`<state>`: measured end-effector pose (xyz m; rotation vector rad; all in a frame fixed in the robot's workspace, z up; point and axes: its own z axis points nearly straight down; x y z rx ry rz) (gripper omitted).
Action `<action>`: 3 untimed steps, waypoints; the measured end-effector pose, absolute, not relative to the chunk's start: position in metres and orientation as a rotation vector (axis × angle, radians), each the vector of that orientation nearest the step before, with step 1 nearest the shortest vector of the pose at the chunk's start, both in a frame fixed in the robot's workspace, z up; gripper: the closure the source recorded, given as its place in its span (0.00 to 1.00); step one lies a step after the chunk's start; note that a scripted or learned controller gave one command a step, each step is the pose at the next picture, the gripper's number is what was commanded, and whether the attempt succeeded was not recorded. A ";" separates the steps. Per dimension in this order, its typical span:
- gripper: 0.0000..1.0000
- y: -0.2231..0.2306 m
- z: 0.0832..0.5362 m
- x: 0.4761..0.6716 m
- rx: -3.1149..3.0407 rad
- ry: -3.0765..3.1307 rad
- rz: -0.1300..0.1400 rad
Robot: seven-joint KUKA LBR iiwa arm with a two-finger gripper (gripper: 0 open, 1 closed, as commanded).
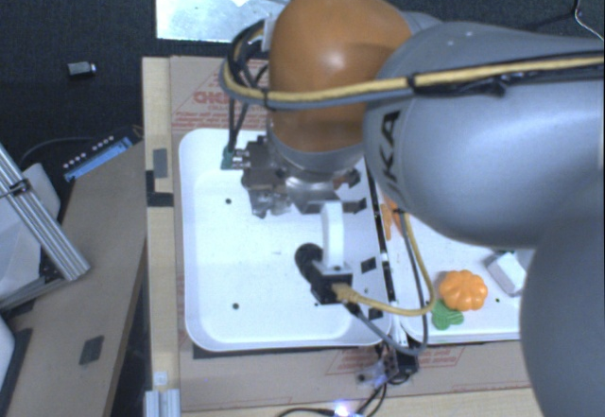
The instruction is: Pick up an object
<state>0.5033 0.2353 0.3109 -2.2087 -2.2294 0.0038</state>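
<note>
**Tool over the left bin, toy across the shared edge**

Camera view: the tool (267,198) hangs under the orange-banded wrist, over the far half of the left bin (227,264) and near its back rim. The wrist hides it, so I cannot tell whether it is wide or narrow. White floor shows toward the left bin's near and left rims, which leaves open room there. Right of the left bin, past the shared edge, an orange-and-green pumpkin toy (463,288) lies in the right bin (492,322) near its front rim. A pale block (506,271) sits just beside it. The arm covers that bin's far part.
</note>
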 end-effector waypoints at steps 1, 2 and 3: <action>1.00 0.221 0.485 0.503 -2.221 -2.232 -0.032; 1.00 0.221 0.539 0.486 -2.216 -2.229 -0.012; 1.00 0.228 0.378 0.485 -2.216 -2.220 0.023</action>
